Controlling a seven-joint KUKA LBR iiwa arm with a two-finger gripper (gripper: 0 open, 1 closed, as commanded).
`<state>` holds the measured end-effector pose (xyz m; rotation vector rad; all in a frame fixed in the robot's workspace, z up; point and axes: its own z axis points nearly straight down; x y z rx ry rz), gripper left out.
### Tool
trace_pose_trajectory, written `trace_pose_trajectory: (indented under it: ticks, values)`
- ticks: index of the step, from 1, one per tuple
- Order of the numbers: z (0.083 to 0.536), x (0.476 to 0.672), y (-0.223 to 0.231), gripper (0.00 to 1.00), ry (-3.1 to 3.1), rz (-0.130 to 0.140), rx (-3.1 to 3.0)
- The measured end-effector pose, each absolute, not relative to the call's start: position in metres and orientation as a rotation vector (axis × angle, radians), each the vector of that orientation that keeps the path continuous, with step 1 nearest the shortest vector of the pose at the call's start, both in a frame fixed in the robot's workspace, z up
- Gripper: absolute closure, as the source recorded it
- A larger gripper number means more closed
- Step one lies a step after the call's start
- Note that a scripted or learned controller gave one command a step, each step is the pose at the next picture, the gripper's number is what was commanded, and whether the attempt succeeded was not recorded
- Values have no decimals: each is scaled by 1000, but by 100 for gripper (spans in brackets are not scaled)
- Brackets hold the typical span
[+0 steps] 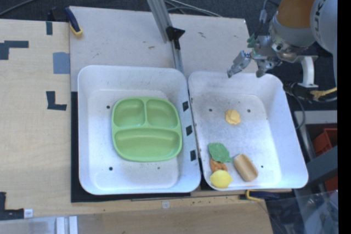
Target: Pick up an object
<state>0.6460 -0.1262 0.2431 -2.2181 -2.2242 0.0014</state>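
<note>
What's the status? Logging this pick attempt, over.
Gripper above right bin's far rim, jaws open, holding nothing. Yellow piece alone mid-bin, untouched. Lemon, bread roll, carrot clustered at near edge. Path clear.

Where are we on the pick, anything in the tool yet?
Done: nothing yet. The yellow lump, green leaf, lemon and bread roll all lie on the floor of the right bin. In hand: the tool hangs over that bin's far rim with nothing between its fingers. Left: descend onto an item, grip, lift. The green tray sits in the left bin.
</note>
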Motion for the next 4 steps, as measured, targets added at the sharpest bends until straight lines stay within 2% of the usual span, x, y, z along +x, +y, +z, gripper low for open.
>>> trace_pose_trajectory:
  ticks: [1,4]
  values:
    - [243,646,-126,0,-2225,2,-2218]
    - [93,649,-113,0,-2221,9,-2215]
